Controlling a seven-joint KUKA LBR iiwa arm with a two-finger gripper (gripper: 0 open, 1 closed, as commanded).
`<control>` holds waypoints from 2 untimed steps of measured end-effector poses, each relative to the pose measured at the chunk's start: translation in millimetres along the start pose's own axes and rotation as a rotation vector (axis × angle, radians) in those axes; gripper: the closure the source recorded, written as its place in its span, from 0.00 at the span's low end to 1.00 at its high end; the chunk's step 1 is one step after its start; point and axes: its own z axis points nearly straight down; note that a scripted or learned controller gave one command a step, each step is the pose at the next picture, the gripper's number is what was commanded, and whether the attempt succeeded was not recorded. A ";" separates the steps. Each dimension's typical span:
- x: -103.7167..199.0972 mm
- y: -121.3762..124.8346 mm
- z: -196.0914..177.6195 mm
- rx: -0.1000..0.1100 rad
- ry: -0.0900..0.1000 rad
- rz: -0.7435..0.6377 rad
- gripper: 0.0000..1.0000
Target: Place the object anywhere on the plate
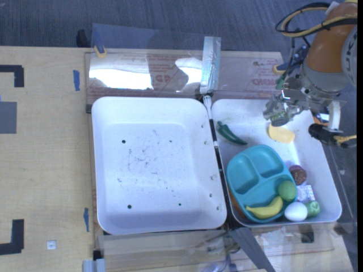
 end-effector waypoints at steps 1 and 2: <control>91.3 -61.6 -26.6 -0.001 0.005 -0.036 1.00; 72.6 -21.9 -11.0 -0.003 0.001 -0.162 1.00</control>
